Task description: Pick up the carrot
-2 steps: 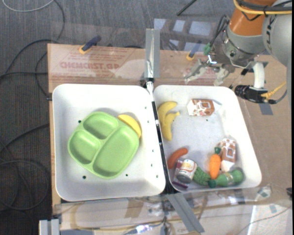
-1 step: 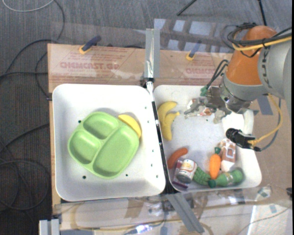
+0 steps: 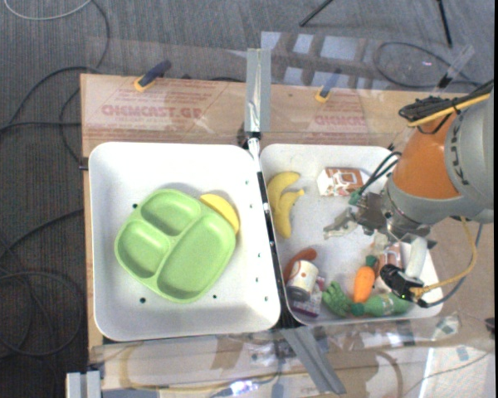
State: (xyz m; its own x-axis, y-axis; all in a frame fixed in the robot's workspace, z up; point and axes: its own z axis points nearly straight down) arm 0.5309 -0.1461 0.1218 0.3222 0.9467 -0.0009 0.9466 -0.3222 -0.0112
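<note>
The hand [image 3: 380, 237] hovers in the right bin [image 3: 303, 160], whether open or closed I cannot tell, the carrot [image 3: 363, 283] just beside it at six o'clock.

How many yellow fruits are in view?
2. A banana lies at the right bin's left side; a lemon slice rests against the green plate in the left bin. The arm may hide others.

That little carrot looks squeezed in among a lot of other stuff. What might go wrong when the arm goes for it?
1. The carrot lies against a green vegetable, so the gripper may catch that too, or instead.
2. It sits close to the right bin's wall, which leaves little room and could block a finger.
3. A loose cable trails beside the carrot and might snag.
</note>
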